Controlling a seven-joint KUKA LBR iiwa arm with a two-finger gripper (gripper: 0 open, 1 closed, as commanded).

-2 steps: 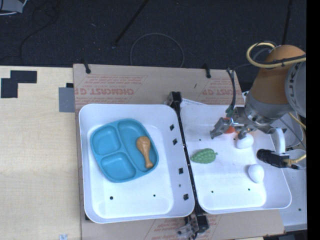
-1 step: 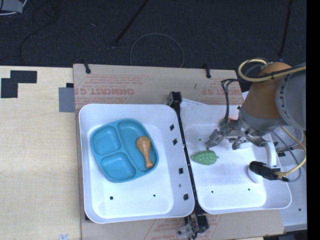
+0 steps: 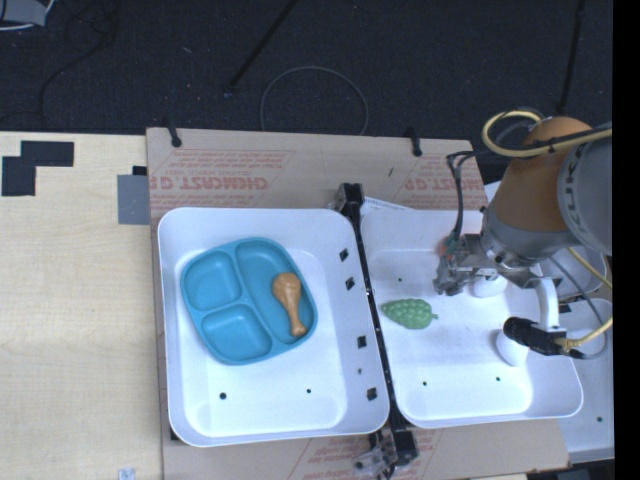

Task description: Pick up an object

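A green bumpy fruit-like toy [image 3: 408, 314] lies in the right bin [image 3: 470, 388] near its left wall. A tan drumstick toy [image 3: 290, 301] rests in the right compartment of a blue divided plate [image 3: 246, 299] in the left bin [image 3: 260, 408]. My gripper [image 3: 452, 276] hangs over the right bin, just up and to the right of the green toy and apart from it. Nothing shows between its fingers.
A white rounded object [image 3: 508, 347] lies at the right side of the right bin, partly under the arm's hardware. The black divider [image 3: 366, 308] runs between the two bins. Cardboard lies under both bins.
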